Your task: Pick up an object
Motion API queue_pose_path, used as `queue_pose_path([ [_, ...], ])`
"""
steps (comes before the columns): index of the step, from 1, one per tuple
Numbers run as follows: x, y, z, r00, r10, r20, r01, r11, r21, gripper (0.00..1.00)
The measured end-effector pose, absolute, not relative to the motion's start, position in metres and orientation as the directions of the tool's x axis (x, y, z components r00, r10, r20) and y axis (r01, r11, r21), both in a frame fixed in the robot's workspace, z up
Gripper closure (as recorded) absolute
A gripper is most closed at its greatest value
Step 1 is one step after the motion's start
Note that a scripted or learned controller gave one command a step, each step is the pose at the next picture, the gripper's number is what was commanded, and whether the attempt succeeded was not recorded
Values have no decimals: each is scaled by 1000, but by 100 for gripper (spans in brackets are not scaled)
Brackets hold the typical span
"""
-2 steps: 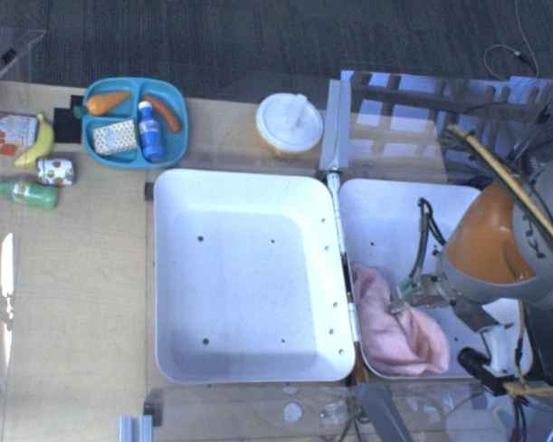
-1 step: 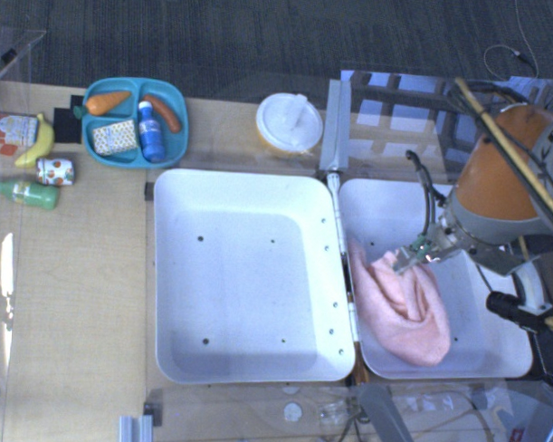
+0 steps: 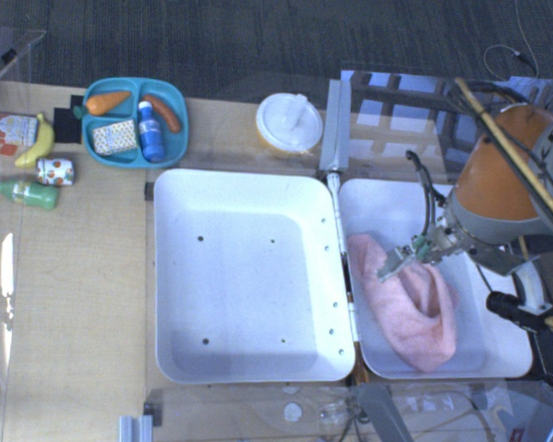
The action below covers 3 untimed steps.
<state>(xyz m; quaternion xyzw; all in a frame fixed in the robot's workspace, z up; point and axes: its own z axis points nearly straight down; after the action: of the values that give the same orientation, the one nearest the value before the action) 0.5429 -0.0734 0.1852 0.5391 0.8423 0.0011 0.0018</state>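
End effector (image 3: 404, 257) is seen low in the right bin (image 3: 386, 206), touching pink cloth (image 3: 409, 306); finger state can't be told; cloth lies crumpled.

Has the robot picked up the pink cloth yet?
Not yet, as far as I can see. The gripper has reached down to the pink cloth in the right bin and sits at its top edge. The cloth lies flat on the bin floor. Left to do: grip it firmly and lift it.

Crumpled pink cloth (image 3: 409, 306) lies in right bin (image 3: 516, 360).
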Motion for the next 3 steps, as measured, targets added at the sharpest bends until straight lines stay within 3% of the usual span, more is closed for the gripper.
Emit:
queue_pose_path([
  [1, 568, -109, 95, -440, 898, -3, 898, 440, 5, 0],
  [2, 605, -108, 90, -303, 953, -5, 953, 304, 12, 0],
  [3, 528, -154, 90, -433, 901, -8, 901, 433, 11, 0],
])
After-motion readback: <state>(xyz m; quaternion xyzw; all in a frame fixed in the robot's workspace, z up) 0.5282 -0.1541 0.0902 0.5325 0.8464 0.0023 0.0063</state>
